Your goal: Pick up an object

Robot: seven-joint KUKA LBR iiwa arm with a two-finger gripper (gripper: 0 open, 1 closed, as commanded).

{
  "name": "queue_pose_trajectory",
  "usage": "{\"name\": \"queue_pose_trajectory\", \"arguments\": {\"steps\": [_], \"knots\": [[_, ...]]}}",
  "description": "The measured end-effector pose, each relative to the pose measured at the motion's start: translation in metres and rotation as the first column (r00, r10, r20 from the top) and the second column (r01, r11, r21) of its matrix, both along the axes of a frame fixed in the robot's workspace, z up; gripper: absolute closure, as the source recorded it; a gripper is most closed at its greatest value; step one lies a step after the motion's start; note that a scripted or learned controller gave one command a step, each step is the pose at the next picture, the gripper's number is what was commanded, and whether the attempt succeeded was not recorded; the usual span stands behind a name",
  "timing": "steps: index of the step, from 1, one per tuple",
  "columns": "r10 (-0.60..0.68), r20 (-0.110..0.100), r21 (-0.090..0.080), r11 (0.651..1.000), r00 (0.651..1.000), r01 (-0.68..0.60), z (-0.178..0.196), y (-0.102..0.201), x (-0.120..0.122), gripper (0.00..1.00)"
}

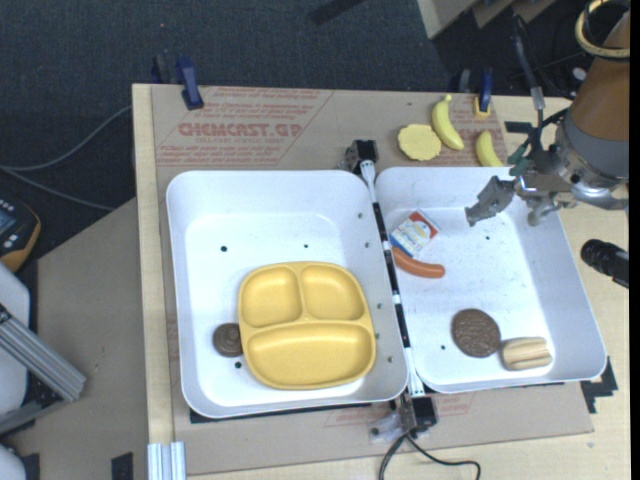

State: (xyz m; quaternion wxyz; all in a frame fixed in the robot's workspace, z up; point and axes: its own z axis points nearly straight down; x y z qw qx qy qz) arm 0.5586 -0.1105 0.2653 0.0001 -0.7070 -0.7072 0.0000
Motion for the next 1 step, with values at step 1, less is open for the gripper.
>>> {"name": "queue_pose_trajectory", "arguments": {"steps": [1], "knots": [[-0.003,-0.015,0.003,1.0,1.0,0.003,-0.1634,-0.0141,-0.0153,0.0]]}}
